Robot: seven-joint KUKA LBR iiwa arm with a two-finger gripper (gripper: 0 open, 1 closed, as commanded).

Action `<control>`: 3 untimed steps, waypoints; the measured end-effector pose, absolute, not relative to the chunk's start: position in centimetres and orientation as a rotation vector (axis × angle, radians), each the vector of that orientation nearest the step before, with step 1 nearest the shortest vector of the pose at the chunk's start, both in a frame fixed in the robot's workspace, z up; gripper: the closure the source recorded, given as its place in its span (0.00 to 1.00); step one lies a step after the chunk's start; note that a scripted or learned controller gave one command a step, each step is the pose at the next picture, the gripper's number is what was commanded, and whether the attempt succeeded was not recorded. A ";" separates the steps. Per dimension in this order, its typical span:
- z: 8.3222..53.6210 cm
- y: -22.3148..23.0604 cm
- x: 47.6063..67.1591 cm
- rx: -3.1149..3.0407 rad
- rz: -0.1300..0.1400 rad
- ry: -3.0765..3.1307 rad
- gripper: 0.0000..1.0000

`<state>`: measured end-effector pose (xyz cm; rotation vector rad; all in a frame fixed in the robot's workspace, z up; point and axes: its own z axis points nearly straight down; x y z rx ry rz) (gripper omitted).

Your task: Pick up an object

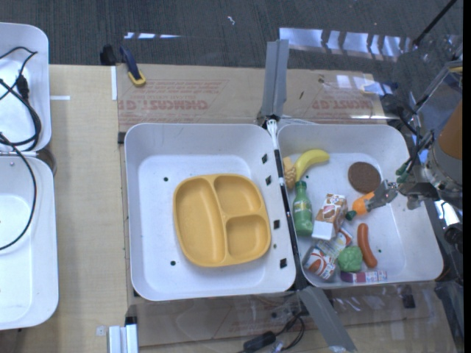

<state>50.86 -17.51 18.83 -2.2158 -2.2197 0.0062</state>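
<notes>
1. Camera view: the yellow divided plate (221, 219) lies untouched, well left of the claw (384, 195).
2. Claw hovers low, just beside the small orange toy (360, 204); whether it grips, I cannot tell.
3. Lifting remains undone.

Wooden bench (81, 197) bears left bin (140, 219), right bin (412, 263).

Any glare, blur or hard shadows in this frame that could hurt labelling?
Camera view: bright glare streaks on the clear panels behind the right bin; the arm is soft at the right edge; the yellow tray and the banana are sharp, evenly lit, with faint shadows.
</notes>
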 end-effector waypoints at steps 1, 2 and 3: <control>8.9 -18.7 54.6 -2.213 0.003 -2.226 0.00; 9.5 -18.8 54.6 -2.213 0.007 -2.221 1.00; 20.4 -16.7 54.3 -2.311 0.007 -2.123 1.00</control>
